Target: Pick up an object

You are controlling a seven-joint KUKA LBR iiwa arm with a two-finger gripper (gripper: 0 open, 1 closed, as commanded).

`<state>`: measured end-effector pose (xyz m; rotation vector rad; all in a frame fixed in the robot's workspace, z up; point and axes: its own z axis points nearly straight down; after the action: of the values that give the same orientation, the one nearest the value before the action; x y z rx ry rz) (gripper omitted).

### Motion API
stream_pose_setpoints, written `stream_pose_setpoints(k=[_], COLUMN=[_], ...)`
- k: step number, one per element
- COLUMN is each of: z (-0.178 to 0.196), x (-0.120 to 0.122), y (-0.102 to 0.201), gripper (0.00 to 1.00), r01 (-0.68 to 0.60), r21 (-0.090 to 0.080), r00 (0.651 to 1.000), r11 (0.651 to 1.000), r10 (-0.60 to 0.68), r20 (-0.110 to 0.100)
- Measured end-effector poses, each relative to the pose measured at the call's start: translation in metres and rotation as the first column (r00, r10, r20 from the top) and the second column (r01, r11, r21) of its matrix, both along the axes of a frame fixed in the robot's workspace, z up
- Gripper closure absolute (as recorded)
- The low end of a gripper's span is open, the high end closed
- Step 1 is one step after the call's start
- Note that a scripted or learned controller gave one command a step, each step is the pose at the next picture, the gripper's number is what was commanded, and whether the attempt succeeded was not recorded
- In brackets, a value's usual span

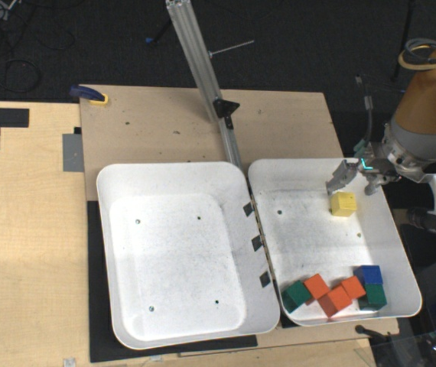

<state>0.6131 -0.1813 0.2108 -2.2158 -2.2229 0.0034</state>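
Blocks counted first: one yellow block (343,204) alone in the upper part of the right bin (310,243), plus a cluster at that bin's near right corner made up of two orange blocks (317,286) (343,295), two green blocks (296,294) (374,297) and one blue block (369,274), six pieces in all. Packed tight, that cluster: orange pieces touching each other and the green ones, blue sitting just above the right-hand green. Left bin (172,258) set side by side with the right one, joined along the middle by three dark clips (255,241). Hand (358,177) reaching in over the right bin's far right edge, fingers spread, nothing between them, hovering just above and beside the yellow block without gripping it. Grey arm with orange band (418,109) behind it at the right. Around the bins: a slanted aluminium rail (201,67) rising from the bench (279,125) toward the far side, a small blue and yellow clamp (89,94) at the bench's far left corner, dark cables (4,21) on the floor beyond. Open space around the yellow block on all sides within the bin.
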Motion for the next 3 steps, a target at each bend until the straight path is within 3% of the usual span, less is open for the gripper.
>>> stream_pose_setpoints(k=[2, 3], z=[-0.11, -0.12], x=[-0.011, -0.011], y=[-0.008, -0.007], gripper=[0.0, 0.0], r01=[0.005, 0.006], r21=[0.002, 0.0], r00=[1.0, 1.0], r11=[1.0, 1.0], r10=[-0.005, -0.006], r20=[-0.006, 0.0])
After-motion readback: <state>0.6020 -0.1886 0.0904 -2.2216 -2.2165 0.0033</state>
